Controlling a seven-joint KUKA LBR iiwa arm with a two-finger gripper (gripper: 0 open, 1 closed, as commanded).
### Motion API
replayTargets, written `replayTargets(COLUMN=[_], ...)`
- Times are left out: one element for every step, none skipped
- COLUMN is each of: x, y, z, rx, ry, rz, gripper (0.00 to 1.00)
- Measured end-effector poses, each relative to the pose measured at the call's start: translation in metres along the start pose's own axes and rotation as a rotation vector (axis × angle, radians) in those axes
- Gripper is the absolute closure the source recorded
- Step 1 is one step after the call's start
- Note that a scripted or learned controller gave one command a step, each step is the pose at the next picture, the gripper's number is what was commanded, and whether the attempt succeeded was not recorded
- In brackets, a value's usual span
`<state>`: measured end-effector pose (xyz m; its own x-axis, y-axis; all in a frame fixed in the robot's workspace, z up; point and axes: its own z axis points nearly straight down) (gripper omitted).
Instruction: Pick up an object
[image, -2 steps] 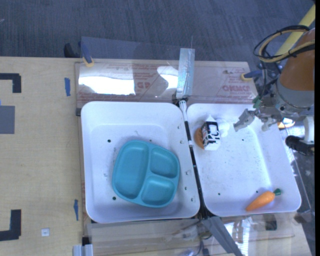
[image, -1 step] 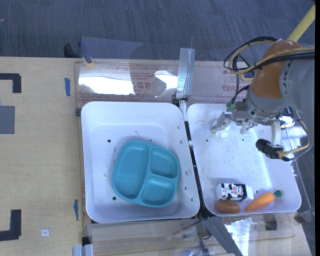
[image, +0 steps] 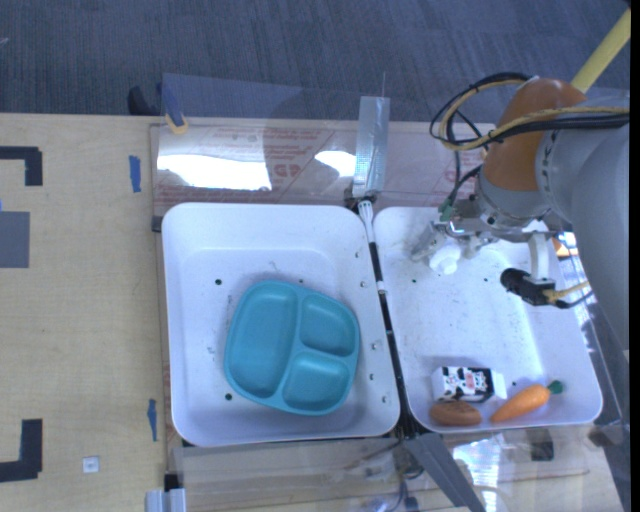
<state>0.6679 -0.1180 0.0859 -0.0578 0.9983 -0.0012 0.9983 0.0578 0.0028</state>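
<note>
We see the gripper (image: 447, 243) low in the upper part of the right bin (image: 560, 340), near that bin's far wall, hanging from the grey arm (image: 590, 180) that reaches in from the right with its orange band (image: 525, 135) above the wrist. A small white object (image: 444, 262) sits right at the tip of the gripper, touching or nearly touching it, but we cannot tell whether it is part of the hand or a loose thing, and we cannot tell how the hand is set around it. Black and yellow cables (image: 475, 105) loop over the wrist, and a black fitting (image: 527, 285) juts out below the arm over the bin floor. Along the near edge of the right bin we find three things close together: a small black-and-white box (image: 463, 382), a brown oval piece (image: 456, 413) just beneath it and touching or nearly so, and an orange carrot (image: 523, 401) with a green end lying tilted just to the right of them. All three lie well apart from the gripper. In the left bin (image: 190, 300) a teal divided plate (image: 290, 345) with three compartments lies flat near the middle, slightly toward the near side. A metal divider (image: 372, 150) stands upright at the far end, between the two bins.
</note>
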Motion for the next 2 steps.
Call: replayTargets(x=[0.000, 0.000], y=[0.002, -0.039], z=[-0.012, -0.109], rx=[-0.006, -0.005], ry=[-0.002, 0.000], rz=[-0.003, 0.118], gripper=[1.00, 1.00])
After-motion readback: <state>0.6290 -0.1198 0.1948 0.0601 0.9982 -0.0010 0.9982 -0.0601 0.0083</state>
